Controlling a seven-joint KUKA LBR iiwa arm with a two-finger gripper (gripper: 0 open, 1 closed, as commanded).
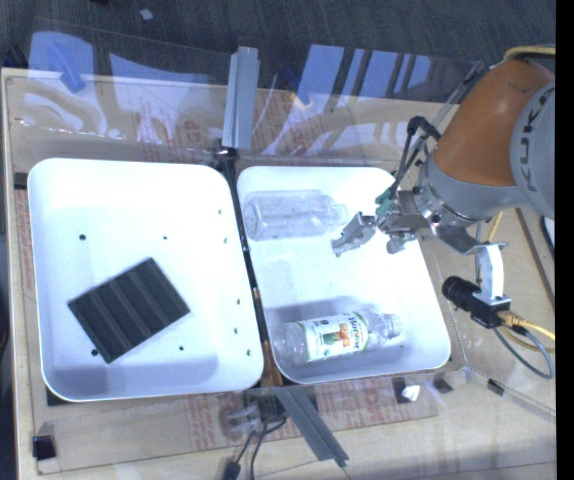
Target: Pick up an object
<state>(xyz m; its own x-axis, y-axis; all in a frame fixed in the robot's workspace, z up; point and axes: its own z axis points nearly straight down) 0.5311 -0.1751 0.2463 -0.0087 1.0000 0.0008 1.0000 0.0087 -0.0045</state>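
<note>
The arm is hanging its tool point(367, 231) over the right bin point(422, 298), toward that bin's far right side, just beside the cap end of a clear unlabelled bottle point(289, 215) that is lying on its side along the far wall. Nothing is sitting between the fingers; whether they are spread or pressed together I cannot tell, since they are showing as a blurred grey cluster. My reading is that the reach is under way and no grasp is made yet. The next move is probably calling for the tool to shift left over the bottle's body, turn so the fingers are straddling it across its width, and then descend; a clear, round bottle is likely to roll or slip from a loose pinch. Counting: two white bins are sitting side by side on the surface, two bottles are lying in the right one, the second being a labelled bottle point(339, 336) near its front wall, and one dark ribbed panel point(129, 309) is lying in the left bin point(57, 193).
</note>
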